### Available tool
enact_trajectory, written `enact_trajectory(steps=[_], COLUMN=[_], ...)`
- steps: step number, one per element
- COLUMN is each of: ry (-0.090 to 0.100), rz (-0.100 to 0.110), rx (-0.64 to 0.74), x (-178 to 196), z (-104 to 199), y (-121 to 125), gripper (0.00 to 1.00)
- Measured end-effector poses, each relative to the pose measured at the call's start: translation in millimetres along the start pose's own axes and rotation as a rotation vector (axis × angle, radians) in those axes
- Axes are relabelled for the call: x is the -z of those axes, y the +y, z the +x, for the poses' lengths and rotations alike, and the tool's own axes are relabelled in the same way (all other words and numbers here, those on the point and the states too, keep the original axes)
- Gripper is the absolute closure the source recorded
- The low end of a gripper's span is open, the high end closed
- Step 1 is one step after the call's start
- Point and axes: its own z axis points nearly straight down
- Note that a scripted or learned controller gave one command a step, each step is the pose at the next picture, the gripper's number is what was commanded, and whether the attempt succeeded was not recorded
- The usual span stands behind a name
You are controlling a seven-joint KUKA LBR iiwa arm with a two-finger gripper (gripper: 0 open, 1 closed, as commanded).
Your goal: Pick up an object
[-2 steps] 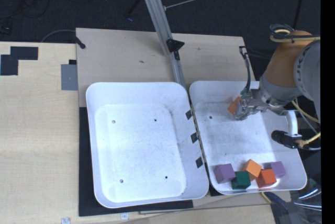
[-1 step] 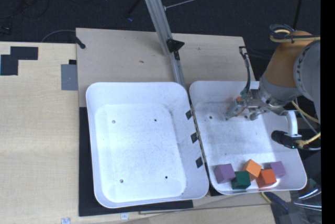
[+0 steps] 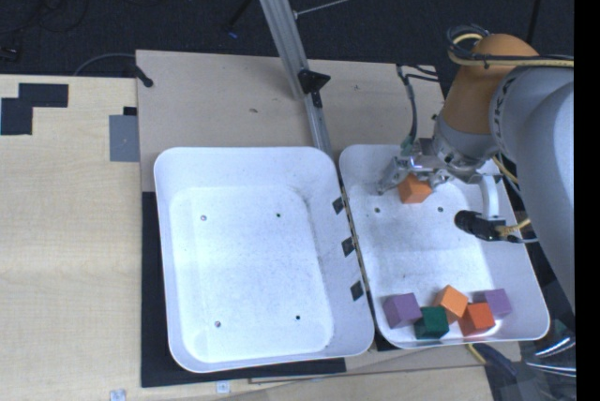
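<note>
Two shallow white bins sit side by side, the left bin (image 3: 248, 254) larger in view and the right bin (image 3: 441, 249) at its three o'clock, with the grey arm (image 3: 525, 137) reaching in over the right bin's twelve o'clock end. The gripper (image 3: 415, 176) hangs there with its fingers closed around an orange block (image 3: 413, 191). At the right bin's six o'clock edge cluster two purple blocks (image 3: 402, 307), two more orange blocks (image 3: 454, 300) and a green block (image 3: 432, 322).

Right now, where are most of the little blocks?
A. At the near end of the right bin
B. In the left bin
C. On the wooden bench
A: the purple blocks, green block and orange blocks sit bunched at the near end of the right bin.
</note>
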Motion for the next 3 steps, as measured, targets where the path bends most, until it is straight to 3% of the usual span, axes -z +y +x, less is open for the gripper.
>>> enact_trajectory(steps=[1,2,3], ry=[-0.001,-0.001,0.001], rz=[0.005,0.005,-0.003], rx=[0.004,0.002,0.002], x=[9,13,105], z=[-1,-2,60], y=[-2,-4,-14], gripper=[1.0,1.0,1.0])
